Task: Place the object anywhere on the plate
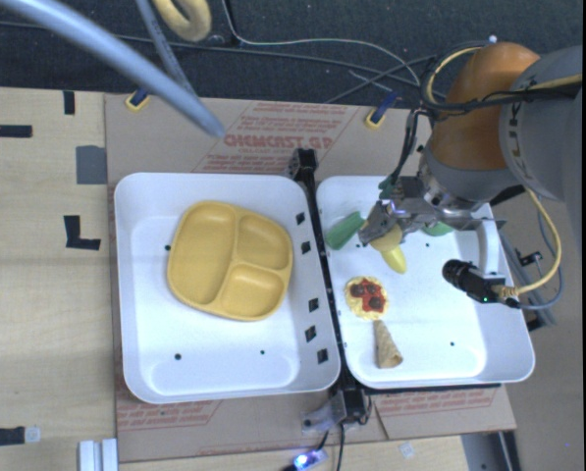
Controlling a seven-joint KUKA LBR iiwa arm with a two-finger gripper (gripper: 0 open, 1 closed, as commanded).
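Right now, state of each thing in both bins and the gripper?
yellow plate: upright in left bin, nothing on it
gripper: low over right bin, at the yellow piece
yellow piece: at the gripper's tip, grasp unclear
green piece: lying in bin
pizza toy: lying flat
cone: on its side

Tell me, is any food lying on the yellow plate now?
No. The plate in the left bin has bare compartments; the pizza and cone lie in the right bin.
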